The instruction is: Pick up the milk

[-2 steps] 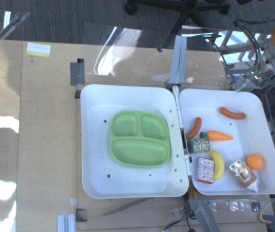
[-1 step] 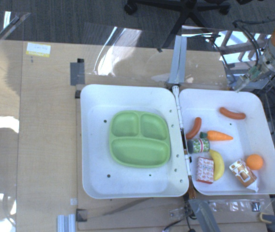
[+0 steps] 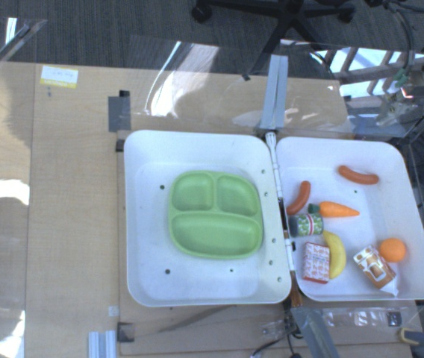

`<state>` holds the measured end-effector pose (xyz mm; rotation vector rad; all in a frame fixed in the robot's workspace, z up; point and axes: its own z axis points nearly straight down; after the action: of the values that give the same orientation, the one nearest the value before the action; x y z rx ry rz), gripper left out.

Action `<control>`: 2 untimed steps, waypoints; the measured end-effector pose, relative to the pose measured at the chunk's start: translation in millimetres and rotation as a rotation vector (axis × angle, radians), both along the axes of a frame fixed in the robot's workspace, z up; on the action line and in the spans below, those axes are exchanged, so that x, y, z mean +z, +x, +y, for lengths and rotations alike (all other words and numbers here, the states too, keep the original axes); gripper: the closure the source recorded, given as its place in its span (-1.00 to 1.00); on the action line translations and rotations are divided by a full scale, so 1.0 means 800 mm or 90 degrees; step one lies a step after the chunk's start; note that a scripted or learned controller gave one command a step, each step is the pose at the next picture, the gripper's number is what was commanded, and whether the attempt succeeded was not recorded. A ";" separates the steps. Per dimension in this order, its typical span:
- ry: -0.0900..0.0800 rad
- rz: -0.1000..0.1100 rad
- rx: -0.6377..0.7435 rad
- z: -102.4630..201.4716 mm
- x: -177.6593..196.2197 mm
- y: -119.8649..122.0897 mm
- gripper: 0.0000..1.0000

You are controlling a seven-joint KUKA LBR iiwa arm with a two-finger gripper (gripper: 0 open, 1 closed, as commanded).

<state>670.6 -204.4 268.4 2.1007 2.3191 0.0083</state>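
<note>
The milk (image 3: 374,267) is a small white carton with orange-brown print. It lies tilted in the front right corner of the right bin (image 3: 406,162). An orange (image 3: 393,250) touches its upper right side and a banana (image 3: 337,253) lies to its left. Nothing is holding the carton.
The right bin also holds a red speckled box (image 3: 316,262), a small green can (image 3: 305,225), a carrot (image 3: 338,209) and two sausages (image 3: 299,197) (image 3: 358,174). The left bin (image 3: 145,274) holds a green divided plate (image 3: 215,214). Metal parts and cables (image 3: 413,80) sit beyond the right bin.
</note>
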 end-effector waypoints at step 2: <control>-0.006 -0.014 0.010 0.004 0.033 0.006 1.00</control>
<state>675.4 -201.4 295.2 2.0678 2.3179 0.0207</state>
